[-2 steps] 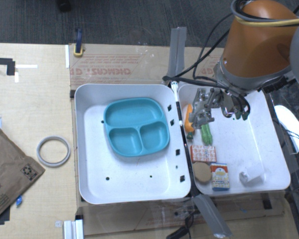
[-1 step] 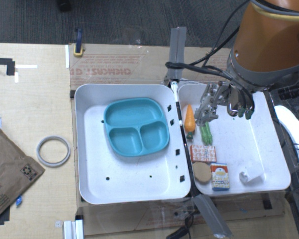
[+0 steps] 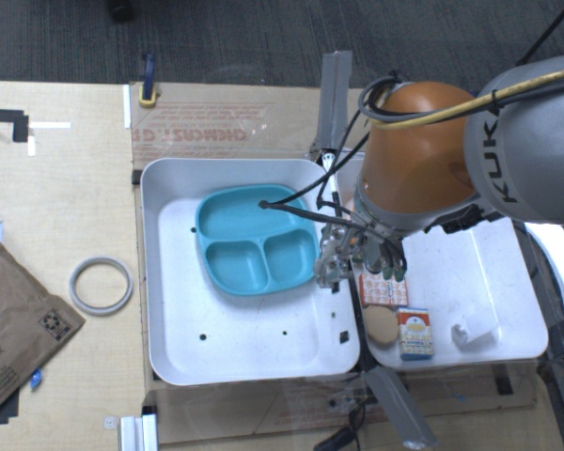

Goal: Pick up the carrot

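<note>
My gripper (image 3: 362, 263) hangs low over the divider between the two white bins, just right of a blue divided plate (image 3: 254, 242). The orange band and grey wrist (image 3: 423, 148) cover the upper left of the right bin (image 3: 508, 252), and whatever lies beneath them is hidden. Directly below the gripper, in the right bin, sits a red-and-white patterned packet (image 3: 385, 292).
The plate lies in the left bin (image 3: 152, 280). The right bin's front holds a round tan item (image 3: 380, 325), a small orange-and-blue box (image 3: 415, 334) and a white object (image 3: 475, 332). A tape ring (image 3: 101, 284) and brown cardboard (image 3: 19, 332) lie on the bench at left.
</note>
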Controlling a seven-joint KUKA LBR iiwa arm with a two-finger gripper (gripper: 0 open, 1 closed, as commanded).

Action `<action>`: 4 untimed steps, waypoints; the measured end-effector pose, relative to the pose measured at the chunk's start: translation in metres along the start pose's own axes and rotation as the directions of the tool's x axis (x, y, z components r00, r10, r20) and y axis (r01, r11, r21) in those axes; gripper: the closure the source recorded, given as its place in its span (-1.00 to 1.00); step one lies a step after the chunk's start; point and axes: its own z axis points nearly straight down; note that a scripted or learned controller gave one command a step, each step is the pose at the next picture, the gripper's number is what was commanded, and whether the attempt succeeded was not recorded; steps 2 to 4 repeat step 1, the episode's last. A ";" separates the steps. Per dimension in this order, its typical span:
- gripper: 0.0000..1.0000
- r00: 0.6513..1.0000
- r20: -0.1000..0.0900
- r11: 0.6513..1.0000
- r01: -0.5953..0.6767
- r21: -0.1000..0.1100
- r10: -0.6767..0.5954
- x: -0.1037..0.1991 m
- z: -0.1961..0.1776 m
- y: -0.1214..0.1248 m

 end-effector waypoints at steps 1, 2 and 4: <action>1.00 0.995 0.002 0.995 0.101 0.000 -0.101 -0.028 0.030 0.062; 1.00 0.995 0.002 0.995 0.101 0.000 -0.101 -0.028 0.030 0.062; 1.00 0.995 0.002 0.995 0.101 0.000 -0.101 -0.028 0.030 0.062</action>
